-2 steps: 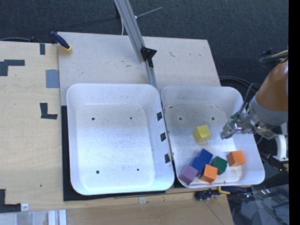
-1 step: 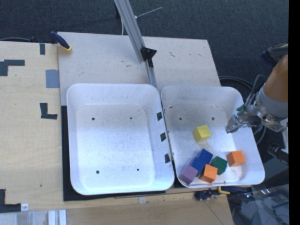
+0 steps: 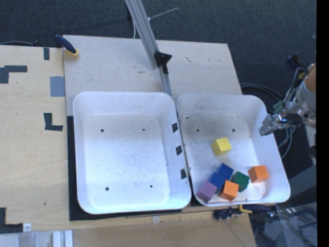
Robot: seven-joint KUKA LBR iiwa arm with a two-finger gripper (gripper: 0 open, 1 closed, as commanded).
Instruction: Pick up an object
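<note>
Several small blocks lie in the right bin point(image 3: 221, 107). A yellow block point(image 3: 222, 146) sits alone near its middle. Toward the near corner a blue block point(image 3: 221, 174), a green block point(image 3: 240, 180), two orange blocks point(image 3: 258, 173) point(image 3: 229, 190) and a purple block point(image 3: 207, 190) are clustered together. My gripper point(image 3: 268, 125) hangs at the right rim of that bin, well to the right of the yellow block. Nothing shows between its tips.
The left bin point(image 3: 123, 107) stands beside the right one on the bench. A slanted metal pole point(image 3: 146, 30) runs down from the top to the gap between the bins. Cables point(image 3: 285, 138) hang off the bench's right side.
</note>
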